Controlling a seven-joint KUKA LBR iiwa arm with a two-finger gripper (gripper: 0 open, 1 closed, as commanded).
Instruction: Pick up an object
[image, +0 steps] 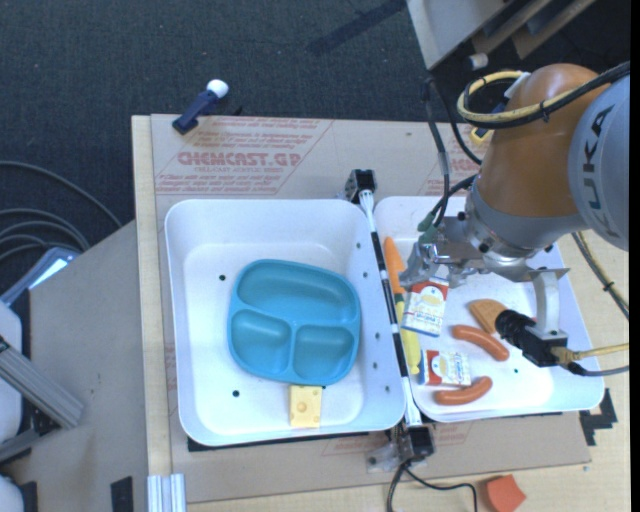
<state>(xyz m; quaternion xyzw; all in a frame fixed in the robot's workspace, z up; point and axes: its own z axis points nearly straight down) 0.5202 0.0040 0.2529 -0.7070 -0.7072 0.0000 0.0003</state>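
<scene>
My gripper (434, 260) hangs low over the upper left part of the right bin (570, 395). It is just above a white and red packet (424, 306) and beside an orange carrot (393, 264) that lies along the bin's left wall. A second white and red packet (447, 368) lies nearer the front. Two red sausages (480, 342) (462, 392) and a brown bread piece (487, 313) lie to the right of the packets. A yellow strip (408, 345) runs along the left wall below the carrot. I see nothing held in the gripper.
The left bin (190, 300) holds a blue divided plate (294, 322) and a yellow cheese wedge (306, 405) at its front. A black part (528, 338) on a grey bracket hangs over the right bin. A blue and white marker (200, 106) lies beyond the bench, and an orange block (503, 492) lies in front.
</scene>
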